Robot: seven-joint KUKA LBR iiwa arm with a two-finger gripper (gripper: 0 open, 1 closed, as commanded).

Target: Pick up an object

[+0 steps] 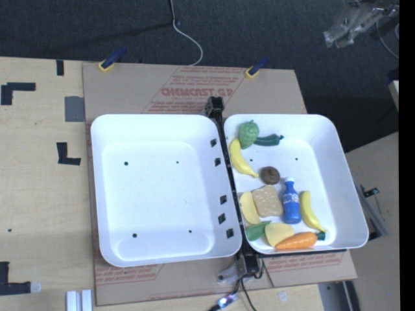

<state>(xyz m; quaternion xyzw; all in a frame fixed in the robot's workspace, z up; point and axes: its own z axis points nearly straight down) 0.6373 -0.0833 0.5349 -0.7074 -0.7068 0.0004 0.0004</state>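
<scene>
Currently the pickable objects are all sitting in the right bin point(342, 167), crowded toward its near-left side: a blue bottle point(291, 203) is lying against a bread slice point(266, 201), with a brown round piece point(270, 174) just above them, one banana point(240, 161) running along the divider edge and a second banana point(310, 211) beside the bottle. A carrot point(297, 241) is resting at the near rim, and a leafy green piece point(248, 133) is sitting at the far end. The crowding is probably making a clean grasp harder; the brown piece is looking the most isolated.

The gripper point(360, 18) is hanging well apart from the bin, up at the far right over dark floor point(78, 11); whether it is wide or narrow, the annotator cannot tell, and nothing is showing in it. The pick is not yet begun.

The left bin point(155, 125) is lying beside the right one, both resting on a cardboard sheet point(194, 89) clamped to the wooden bench point(39, 173). A cable point(188, 37) is trailing across the floor.
</scene>
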